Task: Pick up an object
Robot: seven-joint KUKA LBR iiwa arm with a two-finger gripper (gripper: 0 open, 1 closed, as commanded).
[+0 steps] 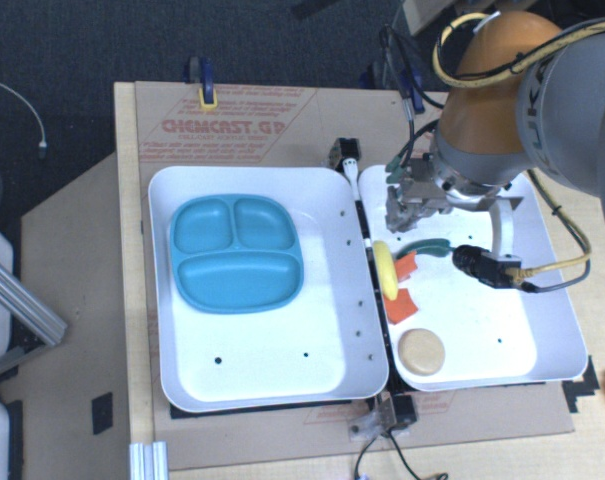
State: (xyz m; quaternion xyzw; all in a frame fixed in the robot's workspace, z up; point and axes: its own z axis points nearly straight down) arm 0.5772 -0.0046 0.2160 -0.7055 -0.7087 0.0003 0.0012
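Objects for the pick all sit bunched at the left wall of the right bin (542, 353), centre-right of frame. The gripper (410, 211) hangs just above them, top of that bin; I can't tell whether it's released or clenched, and nothing is visibly in it.

Risks, as I read it:
- banana (386, 271) lies against the bin wall, so a finger could hit the rim
- orange pieces (402, 290) touch the banana, likely double grab or a push-away
- green-handled tool (430, 248) is thin and flat, could slip

Count: 2 bins, 1 blue divided plate (238, 252) in the left bin (182, 368), 1 banana, 2 orange pieces, 1 green-handled tool, 1 tan round disc (421, 351).
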